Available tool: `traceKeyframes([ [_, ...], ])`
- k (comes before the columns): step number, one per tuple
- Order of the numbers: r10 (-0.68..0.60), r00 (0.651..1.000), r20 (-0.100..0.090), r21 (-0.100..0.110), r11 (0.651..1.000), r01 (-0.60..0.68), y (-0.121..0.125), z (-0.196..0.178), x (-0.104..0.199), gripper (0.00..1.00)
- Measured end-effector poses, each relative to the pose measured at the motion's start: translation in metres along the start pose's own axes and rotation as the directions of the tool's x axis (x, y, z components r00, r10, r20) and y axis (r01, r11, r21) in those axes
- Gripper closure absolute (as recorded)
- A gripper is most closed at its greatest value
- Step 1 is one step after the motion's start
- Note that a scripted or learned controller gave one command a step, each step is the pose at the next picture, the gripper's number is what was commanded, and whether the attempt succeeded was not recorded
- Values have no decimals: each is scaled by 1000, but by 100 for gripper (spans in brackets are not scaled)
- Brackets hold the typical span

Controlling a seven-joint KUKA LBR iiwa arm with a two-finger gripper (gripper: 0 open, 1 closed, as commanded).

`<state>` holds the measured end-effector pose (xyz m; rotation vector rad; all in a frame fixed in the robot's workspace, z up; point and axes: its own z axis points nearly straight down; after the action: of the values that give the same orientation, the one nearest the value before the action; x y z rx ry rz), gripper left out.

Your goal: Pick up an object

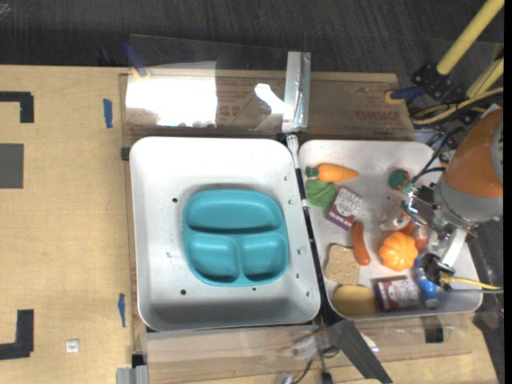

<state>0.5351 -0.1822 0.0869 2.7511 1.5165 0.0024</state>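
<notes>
Pumpkin [398, 250], small and orange, sits in the right bin [364, 146] just left of the gripper [416, 214], close under the wrist. It's round, so no long axis matters. From here I can't tell the gripper's state. A red sausage [362, 242] lies just left of the pumpkin.

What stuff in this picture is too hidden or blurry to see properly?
- Gripper: in the camera view the arm's own wrist covers it, so what it is doing is unclear.
- Teal toy: partly behind the gripper, too small to name.
- Dark red packet: label too blurry to read.
- Purple-and-white box: print too small.
- Right bin: its right side is hidden under the arm.
</notes>
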Motion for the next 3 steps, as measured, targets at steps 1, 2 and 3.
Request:
traceKeyframes([
  [1,592,806,3,1,806,-592,17,-22,52,0],
  [2,716,698,-3,-6,698,-716,85,-8,97,0],
  [3,721,693,-15,-9,693,-721,51,-9,96,0],
])
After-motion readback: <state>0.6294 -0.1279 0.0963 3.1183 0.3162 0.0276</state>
